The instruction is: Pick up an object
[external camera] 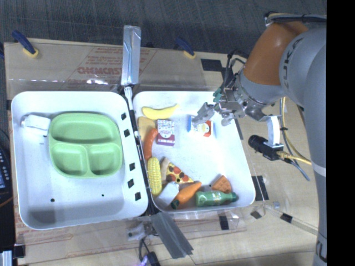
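A grey arm with an orange band (272,43) reached in from the right, and its gripper (213,111) hung low over the upper part of the right bin (244,165), fingers spread with nothing between them. Far off to the gripper's left lay the left bin (28,204), holding a green divided tray (86,144). Just below the gripper, almost touching its near finger, sat a small carton (202,127) with blue and red print, the likeliest thing to be picked. It looked light and stiff, probably a toy box with smooth, slightly slippery faces, best pinched across its two narrow sides. Further left of the gripper were a banana (159,111) and a red-and-white packet (166,132). Well below and to the left lay a corn cob (154,175), a pizza slice (178,174), a carrot (187,193) and a green bottle (215,198) crowded along the bin's lower edge.
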Available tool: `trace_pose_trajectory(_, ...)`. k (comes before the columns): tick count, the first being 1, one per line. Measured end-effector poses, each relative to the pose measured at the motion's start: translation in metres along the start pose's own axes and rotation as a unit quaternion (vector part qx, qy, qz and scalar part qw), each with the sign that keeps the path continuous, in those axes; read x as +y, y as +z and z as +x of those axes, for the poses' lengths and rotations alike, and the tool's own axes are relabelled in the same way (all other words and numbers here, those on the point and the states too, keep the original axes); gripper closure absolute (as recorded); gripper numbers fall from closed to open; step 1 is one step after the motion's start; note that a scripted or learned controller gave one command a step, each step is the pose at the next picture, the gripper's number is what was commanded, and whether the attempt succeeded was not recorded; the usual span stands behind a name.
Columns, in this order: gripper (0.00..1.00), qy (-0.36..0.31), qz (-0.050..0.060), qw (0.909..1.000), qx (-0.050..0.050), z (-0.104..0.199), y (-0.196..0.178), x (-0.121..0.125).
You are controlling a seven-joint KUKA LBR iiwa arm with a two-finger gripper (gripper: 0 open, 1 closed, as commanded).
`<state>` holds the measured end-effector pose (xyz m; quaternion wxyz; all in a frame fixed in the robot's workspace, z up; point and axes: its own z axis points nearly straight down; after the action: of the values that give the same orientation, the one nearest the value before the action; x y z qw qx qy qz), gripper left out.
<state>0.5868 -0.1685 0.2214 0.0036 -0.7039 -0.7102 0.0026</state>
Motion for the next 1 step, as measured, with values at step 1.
trace_pose_trajectory(1,0.00,-0.046,0.001,0.9989,0.000,0.0103,-0.0047,-0.0144)
